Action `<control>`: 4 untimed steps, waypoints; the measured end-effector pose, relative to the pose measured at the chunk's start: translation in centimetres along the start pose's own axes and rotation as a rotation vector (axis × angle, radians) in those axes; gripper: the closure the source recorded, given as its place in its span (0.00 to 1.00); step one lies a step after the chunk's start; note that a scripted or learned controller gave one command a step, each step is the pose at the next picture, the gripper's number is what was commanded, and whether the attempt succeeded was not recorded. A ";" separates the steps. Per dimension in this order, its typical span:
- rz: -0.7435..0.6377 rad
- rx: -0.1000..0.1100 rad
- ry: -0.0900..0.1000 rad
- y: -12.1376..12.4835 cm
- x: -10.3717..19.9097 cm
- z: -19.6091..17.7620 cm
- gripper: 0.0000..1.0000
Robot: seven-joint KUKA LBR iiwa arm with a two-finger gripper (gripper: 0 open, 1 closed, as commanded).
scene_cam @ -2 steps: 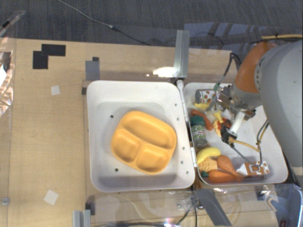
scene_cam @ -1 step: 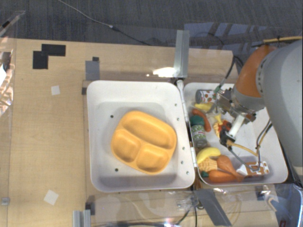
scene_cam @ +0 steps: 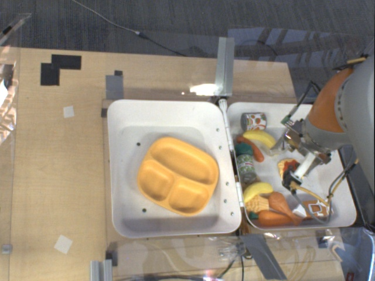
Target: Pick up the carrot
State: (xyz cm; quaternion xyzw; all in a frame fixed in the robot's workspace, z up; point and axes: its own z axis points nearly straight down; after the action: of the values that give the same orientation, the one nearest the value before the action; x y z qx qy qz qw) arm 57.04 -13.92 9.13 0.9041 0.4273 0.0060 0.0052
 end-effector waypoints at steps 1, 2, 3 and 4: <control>-0.492 0.000 0.000 -1.8 3.4 0.0 0.00; -0.324 0.008 -0.002 4.3 2.7 -4.8 0.00; -0.257 0.004 0.000 -2.0 4.0 -0.1 0.00; -0.004 0.007 -0.001 -1.4 3.3 0.3 0.00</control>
State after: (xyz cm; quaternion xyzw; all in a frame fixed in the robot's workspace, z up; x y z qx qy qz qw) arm 58.04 -10.45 8.80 0.9033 0.4290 0.0041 0.0023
